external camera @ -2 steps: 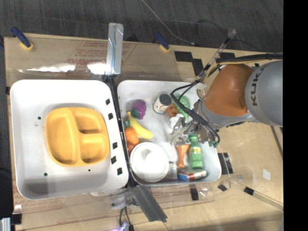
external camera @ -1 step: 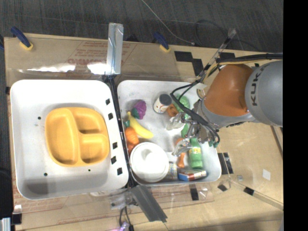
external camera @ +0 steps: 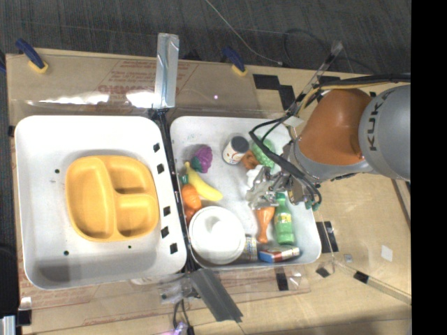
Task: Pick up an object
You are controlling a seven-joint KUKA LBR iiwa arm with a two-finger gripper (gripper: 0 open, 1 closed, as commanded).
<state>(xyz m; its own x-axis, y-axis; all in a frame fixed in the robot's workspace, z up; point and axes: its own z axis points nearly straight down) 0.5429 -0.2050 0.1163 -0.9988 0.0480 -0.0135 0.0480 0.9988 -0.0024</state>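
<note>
Since the task leaves the choice of object to you, start by reading the right bin [external camera: 209,123] from its near edge. A marker [external camera: 278,255] lies flat along the near wall, touching or almost touching it, so it is a poor pick. Just left of it a white bowl [external camera: 216,234] fills the near-left corner and looks too wide to close on. A little farther in, a green bottle [external camera: 283,225] and a carrot [external camera: 263,222] lie side by side, and the claw [external camera: 265,190] hangs just above their far ends. You cannot tell from this view whether it is open or closed, and nothing is visibly held. These two are your likeliest targets, so commit to one. Centre over its middle and turn the wrist to close across its narrow width, or you may pinch both and lift neither. Left of the claw, a banana [external camera: 202,187] lies against an orange fruit [external camera: 190,199], with purple grapes [external camera: 202,158] just beyond. Farthest back sits a round tin [external camera: 236,149]. Leave the yellow tray [external camera: 112,195] in the left bin [external camera: 42,138] alone.
</note>
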